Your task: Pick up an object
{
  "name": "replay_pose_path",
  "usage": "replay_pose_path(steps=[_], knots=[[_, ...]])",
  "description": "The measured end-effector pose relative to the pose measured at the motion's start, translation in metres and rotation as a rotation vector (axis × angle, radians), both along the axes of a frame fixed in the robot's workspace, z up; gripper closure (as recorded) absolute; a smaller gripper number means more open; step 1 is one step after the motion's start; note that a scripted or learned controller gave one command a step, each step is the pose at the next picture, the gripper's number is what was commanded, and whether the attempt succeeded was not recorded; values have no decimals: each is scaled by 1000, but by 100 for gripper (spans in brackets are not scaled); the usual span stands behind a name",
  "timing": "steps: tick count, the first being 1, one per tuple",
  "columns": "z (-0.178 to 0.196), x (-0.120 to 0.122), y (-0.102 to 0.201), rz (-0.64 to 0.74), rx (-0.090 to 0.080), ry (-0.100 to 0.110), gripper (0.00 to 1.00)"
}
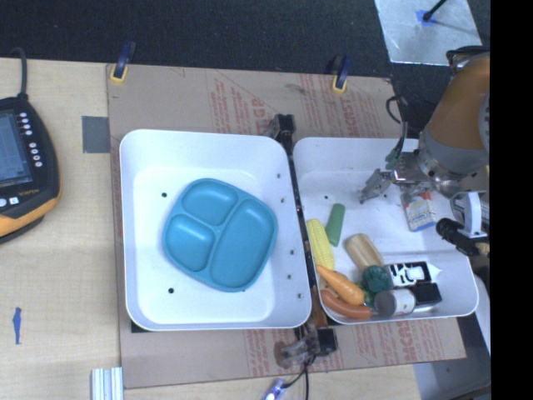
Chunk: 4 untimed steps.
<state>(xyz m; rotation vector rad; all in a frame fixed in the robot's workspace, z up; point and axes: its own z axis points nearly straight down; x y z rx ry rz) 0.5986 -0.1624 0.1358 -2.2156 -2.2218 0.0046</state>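
Your gripper (pixel 376 183) hangs open and empty over the right bin (pixel 333 152), toys (pixel 360 275) heaped below.

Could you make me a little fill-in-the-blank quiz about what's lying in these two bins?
1. The blue divided plate lies in the ____ bin.
2. The corn cob is coloured ____.
3. The gripper hovers over the ____ bin.
4. The small stick beside the corn is ____.

Missing words: left; yellow; right; green
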Motion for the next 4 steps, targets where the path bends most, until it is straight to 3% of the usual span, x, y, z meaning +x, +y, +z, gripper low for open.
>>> replay_pose_path(steps=[1,2,3,4], knots=[[-41,-10,39,2,-3,-8,0],[-41,-90,45,1,-2,-9,0],[-41,-120,-32,-1,-2,-9,0],[-44,-66,-33,1,0,-2,0]])
